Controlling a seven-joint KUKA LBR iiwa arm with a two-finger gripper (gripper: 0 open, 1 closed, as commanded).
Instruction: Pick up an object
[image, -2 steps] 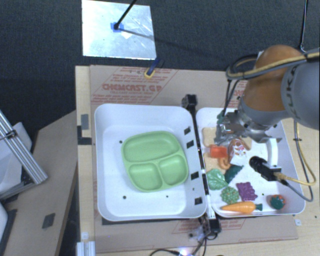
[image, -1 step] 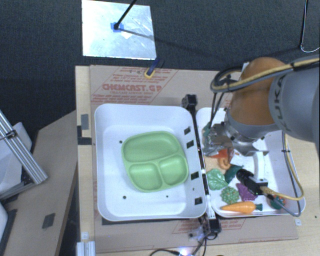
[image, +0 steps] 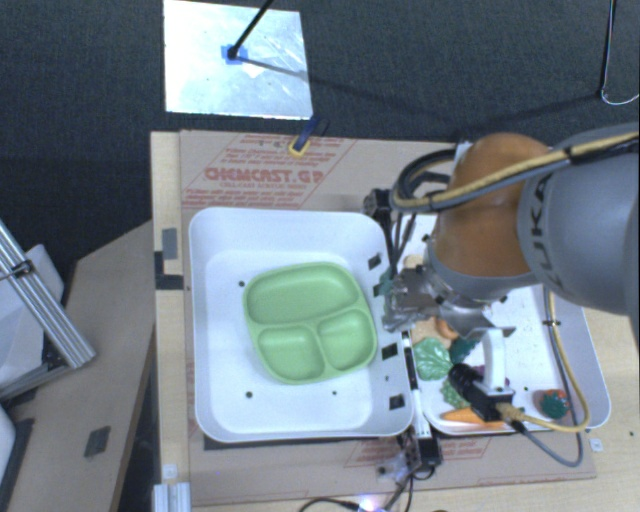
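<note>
While reaching from right, arm (image: 520, 220) bends low — gripper (image: 440, 335) over right bin (image: 590, 385).

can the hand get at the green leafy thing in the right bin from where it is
Probably yes: the hand hangs right above the right bin, and the green leafy item lies just below it, uncovered, though other small objects crowd close beside it.

Pale green tray (image: 305, 320), white bins (image: 215, 290)

A green 3-compartment tray (image: 305, 322) lies in the left bin (image: 215, 300); the arm (image: 520, 215) hangs over the right bin (image: 590, 385).
</note>
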